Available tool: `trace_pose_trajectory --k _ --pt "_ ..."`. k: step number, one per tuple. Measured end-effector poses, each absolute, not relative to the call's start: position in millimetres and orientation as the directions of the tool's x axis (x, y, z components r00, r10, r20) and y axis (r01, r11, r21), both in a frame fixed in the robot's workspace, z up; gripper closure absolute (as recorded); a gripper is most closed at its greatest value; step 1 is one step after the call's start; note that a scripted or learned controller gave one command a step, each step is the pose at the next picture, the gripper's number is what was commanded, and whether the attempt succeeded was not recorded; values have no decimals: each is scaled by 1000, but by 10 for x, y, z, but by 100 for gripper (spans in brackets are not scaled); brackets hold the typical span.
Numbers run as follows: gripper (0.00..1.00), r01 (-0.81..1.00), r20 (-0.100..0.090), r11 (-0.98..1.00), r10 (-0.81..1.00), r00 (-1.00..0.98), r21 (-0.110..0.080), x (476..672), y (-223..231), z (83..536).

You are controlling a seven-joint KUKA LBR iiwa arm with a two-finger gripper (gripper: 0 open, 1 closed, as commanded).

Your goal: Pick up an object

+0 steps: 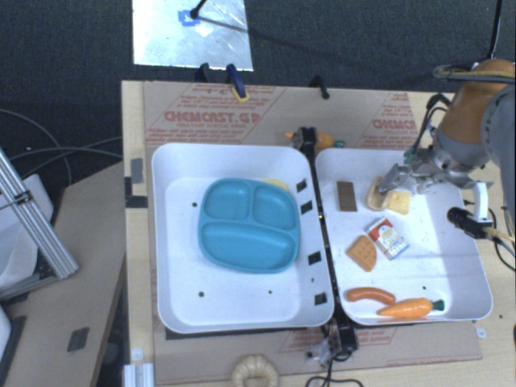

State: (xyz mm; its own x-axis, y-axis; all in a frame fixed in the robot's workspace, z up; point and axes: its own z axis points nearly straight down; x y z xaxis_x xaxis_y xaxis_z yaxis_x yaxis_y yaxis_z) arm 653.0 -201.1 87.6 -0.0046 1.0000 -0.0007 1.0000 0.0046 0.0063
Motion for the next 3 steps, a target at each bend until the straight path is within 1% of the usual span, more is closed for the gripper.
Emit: trace_pose_trajectory --k 1,2,3 --pt "100 1000 -2 7 1000 -7 13 6551 -2008 1008" --pt "100 1000 -2 5 1000 -5 8 6657 -2069 1554" --pt "100 1000 -2 7 1000 -7 9 6678 -1977 2164"
